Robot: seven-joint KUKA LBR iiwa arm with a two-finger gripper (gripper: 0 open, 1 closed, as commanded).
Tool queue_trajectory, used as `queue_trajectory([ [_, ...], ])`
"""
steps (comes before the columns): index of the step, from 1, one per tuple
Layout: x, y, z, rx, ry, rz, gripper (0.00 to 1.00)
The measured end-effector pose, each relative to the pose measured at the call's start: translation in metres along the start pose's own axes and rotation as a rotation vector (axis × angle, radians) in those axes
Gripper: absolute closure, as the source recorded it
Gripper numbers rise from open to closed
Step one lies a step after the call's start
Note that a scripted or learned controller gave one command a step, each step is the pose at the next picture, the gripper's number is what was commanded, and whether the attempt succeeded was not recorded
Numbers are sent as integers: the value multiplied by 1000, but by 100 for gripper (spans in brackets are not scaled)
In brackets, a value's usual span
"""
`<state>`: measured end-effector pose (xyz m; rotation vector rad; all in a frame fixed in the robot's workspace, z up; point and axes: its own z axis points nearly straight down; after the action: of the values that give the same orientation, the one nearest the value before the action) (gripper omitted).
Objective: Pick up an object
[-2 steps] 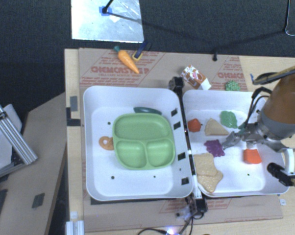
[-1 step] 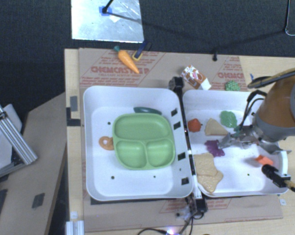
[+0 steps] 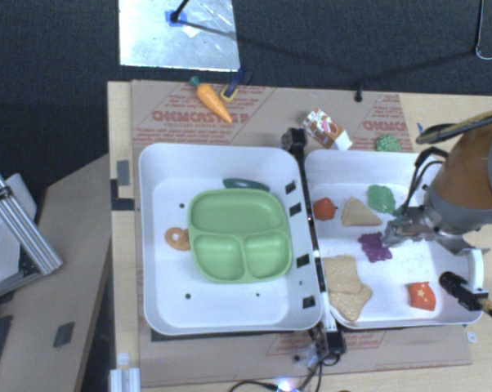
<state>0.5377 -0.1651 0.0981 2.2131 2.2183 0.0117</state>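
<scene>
My gripper is low in the right bin, hanging from the grey and orange arm that reaches in from the right. It is right beside a purple grape bunch, at that bunch's upper right edge. A green leafy piece lies just behind the gripper, and a tan wedge to its left. A red tomato sits by the bin's left wall. Two tan bread slices lie at the front left, and an orange-red piece at the front right.
The left bin holds a green divided plate, an orange ring and a dark green item behind the plate. On the bench behind the bins lie a carrot, a small carton and a green floret.
</scene>
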Motion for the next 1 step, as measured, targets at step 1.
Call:
queue_trajectory([
  [1,2,-1,-63,6,-1,-2,100],
])
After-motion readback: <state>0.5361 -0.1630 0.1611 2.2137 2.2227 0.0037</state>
